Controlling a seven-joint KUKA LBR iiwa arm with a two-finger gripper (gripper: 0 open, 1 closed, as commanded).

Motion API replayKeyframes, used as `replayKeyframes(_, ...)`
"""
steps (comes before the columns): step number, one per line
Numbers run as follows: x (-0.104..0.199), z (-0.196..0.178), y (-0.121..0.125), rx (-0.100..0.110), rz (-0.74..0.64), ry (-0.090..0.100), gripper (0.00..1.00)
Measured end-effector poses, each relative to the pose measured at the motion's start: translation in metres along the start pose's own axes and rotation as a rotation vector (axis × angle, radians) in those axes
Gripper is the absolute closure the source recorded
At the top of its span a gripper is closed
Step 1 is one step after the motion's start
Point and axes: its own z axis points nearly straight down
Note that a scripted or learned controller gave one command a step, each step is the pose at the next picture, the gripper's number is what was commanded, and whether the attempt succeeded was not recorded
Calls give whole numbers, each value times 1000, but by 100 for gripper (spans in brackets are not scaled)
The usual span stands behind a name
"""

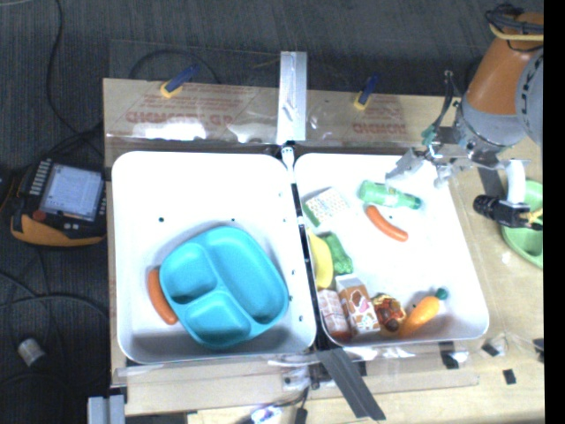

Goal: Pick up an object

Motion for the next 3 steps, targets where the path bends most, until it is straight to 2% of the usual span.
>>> replayKeyframes(1,4,102,-34,-1,1,-1,0)
replayKeyframes(2,12,106,-39,-12,10,-7,0)
replayKeyframes(3,20,106,-54,-14,-5,-8,0)
